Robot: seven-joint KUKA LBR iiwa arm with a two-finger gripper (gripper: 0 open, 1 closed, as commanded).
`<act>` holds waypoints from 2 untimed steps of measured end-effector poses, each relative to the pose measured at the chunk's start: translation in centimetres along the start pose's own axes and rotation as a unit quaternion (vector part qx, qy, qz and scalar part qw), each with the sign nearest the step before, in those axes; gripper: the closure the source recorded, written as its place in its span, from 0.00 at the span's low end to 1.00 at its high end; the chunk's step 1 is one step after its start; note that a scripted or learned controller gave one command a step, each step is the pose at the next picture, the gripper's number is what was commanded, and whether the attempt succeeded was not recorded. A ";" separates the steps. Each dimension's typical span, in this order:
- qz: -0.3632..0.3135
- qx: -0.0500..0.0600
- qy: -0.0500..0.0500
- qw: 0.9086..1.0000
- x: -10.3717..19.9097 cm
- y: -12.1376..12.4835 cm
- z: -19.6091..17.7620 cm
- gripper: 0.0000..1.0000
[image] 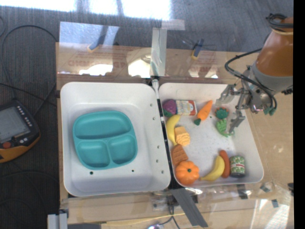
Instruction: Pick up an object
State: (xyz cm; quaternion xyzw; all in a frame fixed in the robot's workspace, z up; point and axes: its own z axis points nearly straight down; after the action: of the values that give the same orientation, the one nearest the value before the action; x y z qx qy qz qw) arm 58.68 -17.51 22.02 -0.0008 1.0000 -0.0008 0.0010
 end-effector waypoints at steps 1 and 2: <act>-0.046 0.000 -0.001 0.999 -4.7 -0.1 12.6 0.00; -0.047 0.002 -0.002 0.999 -4.9 0.1 11.6 1.00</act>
State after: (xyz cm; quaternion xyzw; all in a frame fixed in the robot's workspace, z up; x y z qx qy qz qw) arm 63.56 -17.43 10.45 -0.0479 0.9988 -0.0025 0.0033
